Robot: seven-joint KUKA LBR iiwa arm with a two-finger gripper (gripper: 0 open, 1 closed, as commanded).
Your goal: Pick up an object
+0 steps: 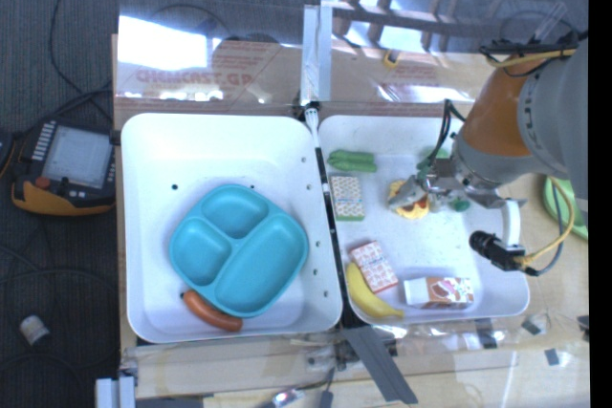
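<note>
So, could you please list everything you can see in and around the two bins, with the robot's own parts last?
Left bin: one, white, left half of the bench.
Divided plate: one, turquoise, middle of the left bin.
Sausage: one, orange-red, front of the left bin, partly under the plate's edge.
Right bin: one, white, beside the left bin.
Green pod: one, back left of the right bin.
Patterned card: one, pale, just in front of the pod.
Banana: one, yellow, front left.
Checked packet: one, red and white, by the banana.
Carton: one, white and brown, front.
Yellow item: one, at the gripper.
Handheld controller: one, orange and black, on the floor at left.
Arm: one, grey and orange.
Gripper: one, over the yellow item.
</note>
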